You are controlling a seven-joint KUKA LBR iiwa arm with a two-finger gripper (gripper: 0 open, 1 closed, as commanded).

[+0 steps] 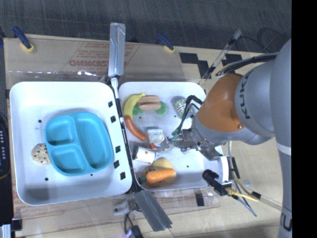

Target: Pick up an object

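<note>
Camera view puts the nearest things at the right bin's (198,175) front edge: a carrot (159,176) lying across a pale yellow fruit (163,163), with a small white cup (145,155) just beside them at the left wall. Behind these, mid-bin, sits a small labelled packet (155,136), and the claw (181,142) hangs low just to its right; the wrist hides the tips, so I cannot tell how wide it stands or whether it has anything. Judging by that, the step is the descent onto a pick, likely the packet. Next it must centre over the target and close squarely. Farther back lie a sausage (134,129), banana (131,105), hot dog (149,103) and a small can (180,105). Left bin (25,108) holds a blue tray (77,143) and a cookie (39,154).
</note>
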